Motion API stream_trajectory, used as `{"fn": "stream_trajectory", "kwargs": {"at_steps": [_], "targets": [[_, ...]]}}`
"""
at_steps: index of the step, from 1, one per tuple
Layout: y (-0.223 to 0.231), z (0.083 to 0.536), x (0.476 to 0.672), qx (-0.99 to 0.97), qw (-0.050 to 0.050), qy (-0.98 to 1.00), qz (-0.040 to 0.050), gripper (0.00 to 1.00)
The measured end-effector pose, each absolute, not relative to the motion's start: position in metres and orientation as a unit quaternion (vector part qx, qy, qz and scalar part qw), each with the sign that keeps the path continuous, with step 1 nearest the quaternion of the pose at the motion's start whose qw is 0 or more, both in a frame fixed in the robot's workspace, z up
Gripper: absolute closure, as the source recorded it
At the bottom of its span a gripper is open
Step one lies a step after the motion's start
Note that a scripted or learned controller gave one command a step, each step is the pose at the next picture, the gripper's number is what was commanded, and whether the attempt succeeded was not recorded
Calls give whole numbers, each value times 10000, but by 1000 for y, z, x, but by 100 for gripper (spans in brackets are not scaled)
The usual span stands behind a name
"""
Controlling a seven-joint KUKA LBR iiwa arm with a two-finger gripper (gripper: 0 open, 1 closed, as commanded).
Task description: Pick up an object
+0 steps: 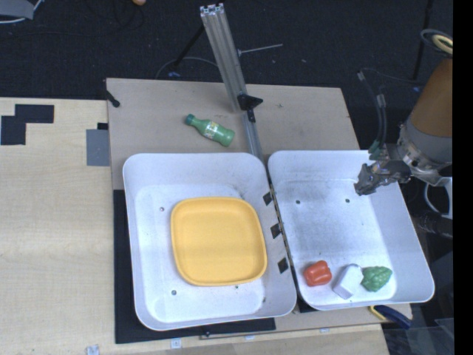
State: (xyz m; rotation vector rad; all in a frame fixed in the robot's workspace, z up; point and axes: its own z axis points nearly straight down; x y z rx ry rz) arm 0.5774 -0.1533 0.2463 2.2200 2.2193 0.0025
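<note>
A: What's the setting from the overhead camera?

B: A tan table (310,117) against a dark floor strewn with cables, with pale wood panels at the left. Two shallow white bins sit side by side on it. A slanted aluminium rail (228,54) rises behind them, and a small green bottle (210,129) lies on its side on the table just beyond the left bin (148,176).

A: What's in the bins?

B: The left bin holds a yellow square plate (218,239), lying flat. In the right bin (399,220), three things cluster at the near edge: a red pepper (318,273), a white block (346,280) touching a green leafy toy (376,277).

A: And the arm?

B: The gripper (367,181) hangs over the right bin's far right corner, well apart from those three objects. I cannot tell whether its fingers are spread or pressed together; nothing shows between them.
</note>
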Motion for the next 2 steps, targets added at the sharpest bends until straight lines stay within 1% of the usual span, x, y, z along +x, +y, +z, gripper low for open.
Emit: {"fn": "stream_trajectory", "kwargs": {"at_steps": [1, 2], "targets": [[-104, 253, 581, 7059, -2, 7083, 5, 100], [-42, 247, 578, 7057, -6, 7085, 2, 100]]}}
